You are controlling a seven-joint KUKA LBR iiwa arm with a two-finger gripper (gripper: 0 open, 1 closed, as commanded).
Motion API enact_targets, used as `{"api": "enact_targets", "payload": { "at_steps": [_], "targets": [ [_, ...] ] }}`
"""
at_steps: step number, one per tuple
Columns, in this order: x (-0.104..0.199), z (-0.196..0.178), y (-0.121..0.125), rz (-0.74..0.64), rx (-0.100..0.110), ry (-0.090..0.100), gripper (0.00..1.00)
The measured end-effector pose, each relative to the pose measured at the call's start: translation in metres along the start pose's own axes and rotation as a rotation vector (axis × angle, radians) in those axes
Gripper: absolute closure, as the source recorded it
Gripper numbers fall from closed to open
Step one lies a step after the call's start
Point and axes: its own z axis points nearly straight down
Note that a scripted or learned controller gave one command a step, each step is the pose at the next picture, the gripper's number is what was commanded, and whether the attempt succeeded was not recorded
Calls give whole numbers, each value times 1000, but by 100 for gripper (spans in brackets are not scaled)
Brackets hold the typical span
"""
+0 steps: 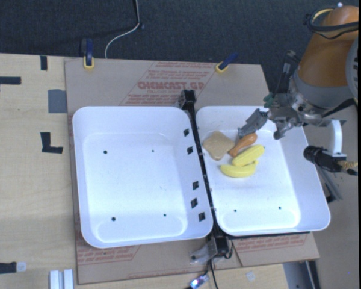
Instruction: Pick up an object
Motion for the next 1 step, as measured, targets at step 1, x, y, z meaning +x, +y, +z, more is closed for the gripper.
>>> {"api": "enact_targets", "payload": {
  "at_steps": [1],
  "targets": [
    [-9,119,-33,3,14,2,0]
  ]
}}
